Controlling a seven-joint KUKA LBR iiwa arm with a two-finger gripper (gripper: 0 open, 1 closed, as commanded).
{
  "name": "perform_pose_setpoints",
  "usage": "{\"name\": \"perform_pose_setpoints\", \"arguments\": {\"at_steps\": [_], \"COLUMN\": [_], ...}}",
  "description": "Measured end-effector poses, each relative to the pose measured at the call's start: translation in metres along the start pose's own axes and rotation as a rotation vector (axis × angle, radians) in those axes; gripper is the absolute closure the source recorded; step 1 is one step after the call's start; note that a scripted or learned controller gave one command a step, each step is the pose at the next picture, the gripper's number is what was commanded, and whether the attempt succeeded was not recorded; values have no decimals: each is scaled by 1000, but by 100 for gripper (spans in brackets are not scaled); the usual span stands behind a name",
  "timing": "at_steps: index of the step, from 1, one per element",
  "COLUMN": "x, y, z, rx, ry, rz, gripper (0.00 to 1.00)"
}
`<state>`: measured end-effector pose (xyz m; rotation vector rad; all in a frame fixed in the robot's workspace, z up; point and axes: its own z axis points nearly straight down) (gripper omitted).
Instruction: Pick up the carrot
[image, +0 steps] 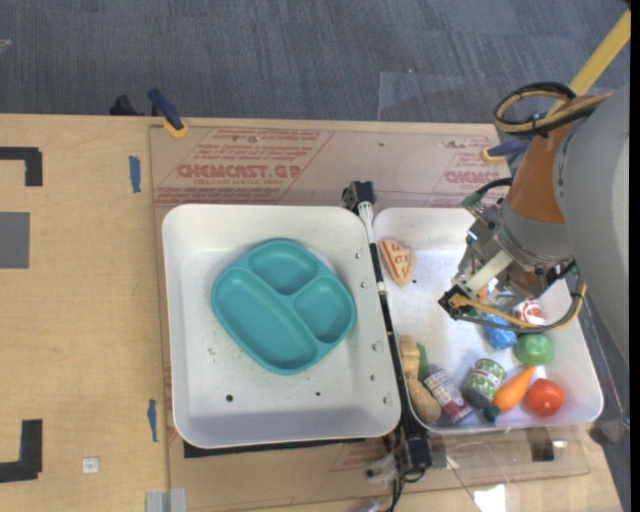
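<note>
The carrot, orange with a dark green top, lies near the front of the right bin. It rests between a green can and a red tomato. My gripper hangs over the middle of the right bin, behind the carrot and apart from it. Its lower end sits just above a blue thing and a red-and-white thing.
A green round fruit lies right of the blue thing. A pizza slice sits at the bin's back left, and a bread piece and a pink box at its front left. A teal divided plate lies in the left bin.
</note>
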<state>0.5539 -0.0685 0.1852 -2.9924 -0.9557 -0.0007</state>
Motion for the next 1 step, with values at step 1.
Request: {"name": "perform_pose_setpoints", "arguments": {"at_steps": [1], "x": [-17], "y": [61], "z": [30], "rx": [8], "ry": [-5], "rz": [-600], "gripper": [100]}}
